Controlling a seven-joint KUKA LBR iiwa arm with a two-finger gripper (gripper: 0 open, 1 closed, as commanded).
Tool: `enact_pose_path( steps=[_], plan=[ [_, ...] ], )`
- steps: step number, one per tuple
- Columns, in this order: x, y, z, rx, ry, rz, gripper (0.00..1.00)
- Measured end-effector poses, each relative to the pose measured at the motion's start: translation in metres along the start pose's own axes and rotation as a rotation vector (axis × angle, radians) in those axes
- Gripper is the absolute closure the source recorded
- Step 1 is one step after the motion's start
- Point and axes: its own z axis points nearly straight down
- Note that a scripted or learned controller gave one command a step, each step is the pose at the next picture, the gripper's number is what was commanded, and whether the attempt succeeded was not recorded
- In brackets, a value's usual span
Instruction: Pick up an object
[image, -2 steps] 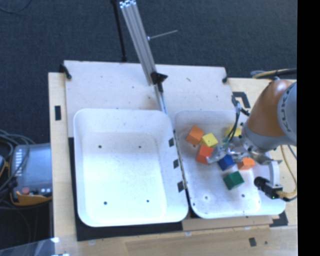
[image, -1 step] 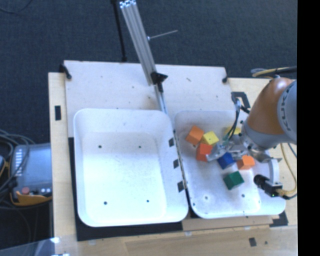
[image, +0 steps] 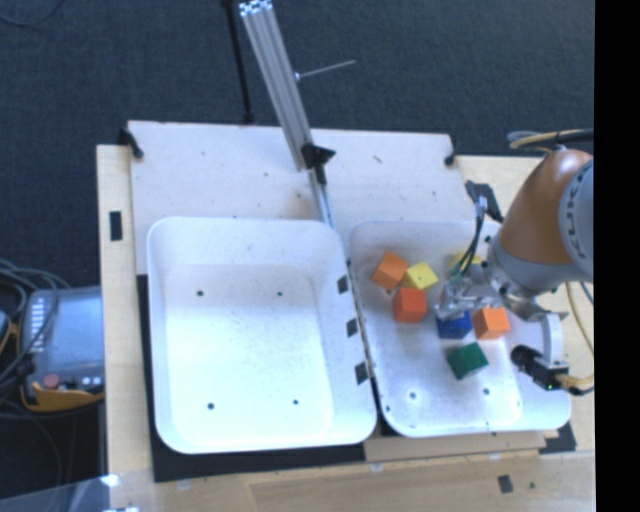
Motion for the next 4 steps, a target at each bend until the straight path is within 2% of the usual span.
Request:
enact_pose_path(
  steps=[1,2,4],
  plan=[
    [-0.003,0.004,-0.065,0.019,0.008,-0.015,1.00],
    [-0.004,0.005,-0.077,0.024,0.010,-0.015,1.00],
    [0.085,0.019,-0.097,0.024,0.011,-0.018,1.00]
  ],
)
